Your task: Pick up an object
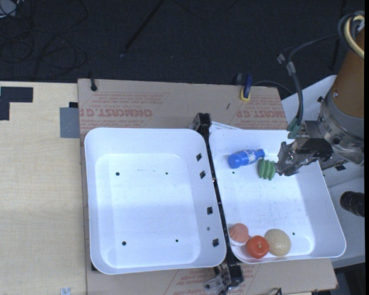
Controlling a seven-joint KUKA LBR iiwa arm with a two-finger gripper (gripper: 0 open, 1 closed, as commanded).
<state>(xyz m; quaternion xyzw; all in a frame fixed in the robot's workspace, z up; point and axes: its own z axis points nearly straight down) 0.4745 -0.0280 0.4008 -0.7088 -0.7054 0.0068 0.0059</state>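
- While reaching in from the right, the gripper (287, 163) is hovering beside a green object (266, 169); its grasp is impossible to tell.
- A blue bottle (245, 158) is lying nearby.

Bright even overhead light, soft shadows, dark background, slightly soft focus

Two shallow white bins sit side by side on a sheet of brown cardboard (172, 106) printed with reddish lettering. The left bin (104, 141) has small dark holes in its floor; the right bin (323, 209) adjoins it along a dark clip-studded seam (210, 192). The cardboard lies on a pale wooden worktop (31, 195) bearing black patches (11, 98) and a grey square (68, 121). Beyond, cables (24, 2) trail over a dark floor. A yellow-and-blue clamp (246, 88) grips the cardboard's far edge.
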